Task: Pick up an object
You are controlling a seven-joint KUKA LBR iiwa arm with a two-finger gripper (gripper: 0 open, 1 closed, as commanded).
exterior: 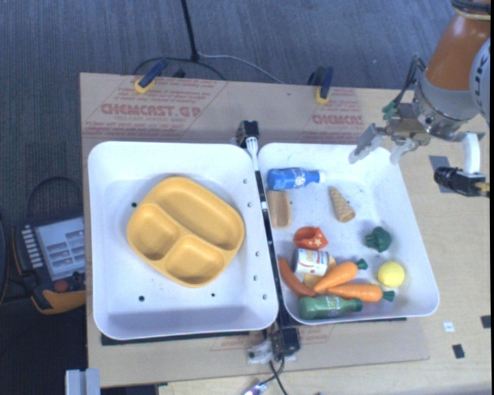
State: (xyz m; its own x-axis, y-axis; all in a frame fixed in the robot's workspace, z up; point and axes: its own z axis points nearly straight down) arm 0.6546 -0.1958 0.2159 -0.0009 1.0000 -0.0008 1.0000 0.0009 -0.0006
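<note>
My gripper (pixel 379 148) hangs open over the far right corner of the right bin (pixel 418 245), with nothing between its fingers. Below it in that bin lie a blue bottle (pixel 293 178), a tan cone (pixel 341 204), a brown bread piece (pixel 279 208), a red pepper (pixel 310 238), a small white can (pixel 313 262), two carrots (pixel 354 282), a green bottle (pixel 329 306), a yellow lemon (pixel 390 275) and a green broccoli piece (pixel 379 239). The nearest items to the gripper are the blue bottle and the cone.
The left bin (pixel 107 245) holds a yellow divided plate (pixel 185 230). A divider rail (pixel 259 196) runs between the bins. Clamps (pixel 320 85) sit on the board's far edge. A black cable and a handheld controller (pixel 53 257) lie left of the bench.
</note>
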